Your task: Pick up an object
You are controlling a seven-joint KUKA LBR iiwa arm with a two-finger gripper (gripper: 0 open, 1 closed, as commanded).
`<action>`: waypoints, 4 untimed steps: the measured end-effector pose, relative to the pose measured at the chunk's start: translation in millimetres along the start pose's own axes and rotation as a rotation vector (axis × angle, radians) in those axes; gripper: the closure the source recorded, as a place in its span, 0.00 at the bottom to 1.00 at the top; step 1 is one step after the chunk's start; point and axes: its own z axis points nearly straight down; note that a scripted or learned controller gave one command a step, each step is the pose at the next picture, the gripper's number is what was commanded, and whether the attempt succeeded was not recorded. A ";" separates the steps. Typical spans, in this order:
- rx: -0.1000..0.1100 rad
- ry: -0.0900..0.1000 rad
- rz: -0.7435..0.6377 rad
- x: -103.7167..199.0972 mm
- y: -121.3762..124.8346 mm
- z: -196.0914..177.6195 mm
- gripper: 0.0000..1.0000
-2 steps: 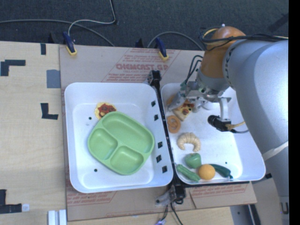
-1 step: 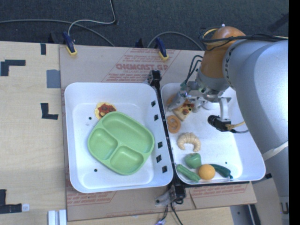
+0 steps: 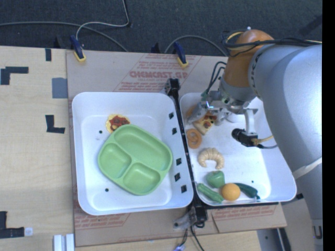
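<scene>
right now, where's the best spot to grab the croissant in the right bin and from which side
Probably the thick middle of the croissant, coming straight down from above. It lies flat on the bin floor, curved like an arch with its ends pointing down the view. Close the fingers across the middle, its widest part; the tapered ends would likely slip. Bare floor all around leaves room.

Grey arm (image 3: 293, 103) reaching in from the right, orange band (above the wrist) uppermost; jaws end (image 3: 208, 114) angled down-left

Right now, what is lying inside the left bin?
In the left bin lie a green tray with three compartments and, beside its upper left edge, a small pizza toy. Whatever is under the tray is covered.
</scene>
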 end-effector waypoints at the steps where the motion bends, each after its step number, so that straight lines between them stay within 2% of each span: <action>1: 0.000 0.001 -0.001 -0.4 0.1 0.1 0.00; 2: -0.006 0.003 -0.004 -5.8 1.4 -0.2 0.00; 3: -0.015 -0.003 -0.002 1.0 2.3 0.3 0.00; 4: -0.013 -0.003 -0.003 1.5 1.7 -8.9 1.00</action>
